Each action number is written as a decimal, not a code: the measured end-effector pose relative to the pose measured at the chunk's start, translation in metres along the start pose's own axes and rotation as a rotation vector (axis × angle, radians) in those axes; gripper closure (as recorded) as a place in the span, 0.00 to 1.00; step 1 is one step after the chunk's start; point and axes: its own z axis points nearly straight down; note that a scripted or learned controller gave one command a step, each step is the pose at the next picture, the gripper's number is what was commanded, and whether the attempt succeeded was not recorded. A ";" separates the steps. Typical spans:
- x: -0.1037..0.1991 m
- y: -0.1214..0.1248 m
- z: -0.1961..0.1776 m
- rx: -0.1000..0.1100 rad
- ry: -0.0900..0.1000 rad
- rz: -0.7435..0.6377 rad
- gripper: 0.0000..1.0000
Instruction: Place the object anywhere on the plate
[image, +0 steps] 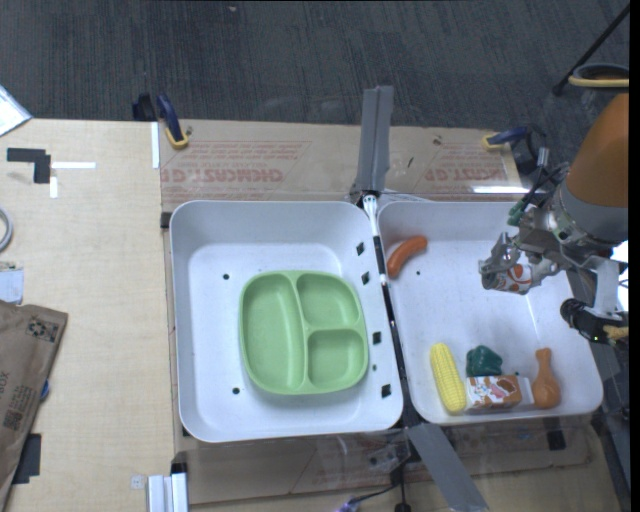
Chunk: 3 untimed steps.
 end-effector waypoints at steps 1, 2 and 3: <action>0.118 -0.006 0.015 0.002 -0.002 -0.330 1.00; 0.116 -0.005 0.010 0.008 -0.004 -0.327 1.00; 0.095 0.034 0.004 0.000 -0.003 -0.431 1.00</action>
